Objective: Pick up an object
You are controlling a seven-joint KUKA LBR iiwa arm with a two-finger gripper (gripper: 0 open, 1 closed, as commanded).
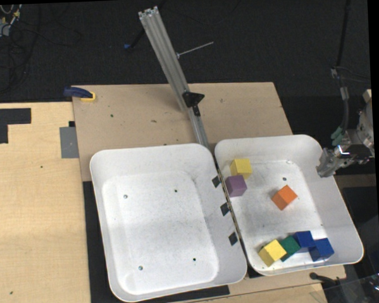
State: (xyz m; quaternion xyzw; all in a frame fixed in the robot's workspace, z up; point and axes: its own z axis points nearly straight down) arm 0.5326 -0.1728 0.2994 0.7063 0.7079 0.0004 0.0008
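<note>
The right bin (331, 191) holds several blocks. A yellow block (240, 167) and a purple block (235, 185) sit near its left wall. An orange block (284, 197) lies near the middle. Along the front edge sit another yellow block (271, 252), a green block (289, 246) and two blue blocks (311, 244). My gripper (328, 162) hovers at the right rim of that bin, apart from every block, with nothing seen in it.
The left bin (109, 183) lies beside the right one. A slanted aluminium bar (172, 69) rises behind the bins. A blue and yellow clamp (79, 93) sits at the board's back left corner.
</note>
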